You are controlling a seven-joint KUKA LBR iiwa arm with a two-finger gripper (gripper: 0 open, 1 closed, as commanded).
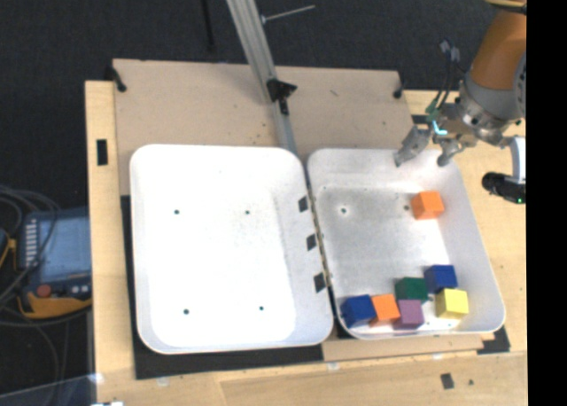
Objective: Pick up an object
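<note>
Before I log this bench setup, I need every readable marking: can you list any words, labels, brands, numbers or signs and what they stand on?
None can be read.
The small handheld control unit with a grey screen left of the bench: screen contents too blurred to read.
The coloured cubes in the right-hand shallow white bin: plain faces, no visible print.
The grey and orange arm's two-finger gripper: no legible label.

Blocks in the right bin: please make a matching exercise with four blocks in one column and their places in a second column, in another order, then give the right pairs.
Things:
1. lone orange block
2. yellow block
3. purple block
4. leftmost blue block

Places:
A. left end of the near row
B. right end of the near row
C. alone, in the bin's far part, closest to the gripper
D. just right of the second orange block

Pairs: 1-C, 2-B, 3-D, 4-A
</note>
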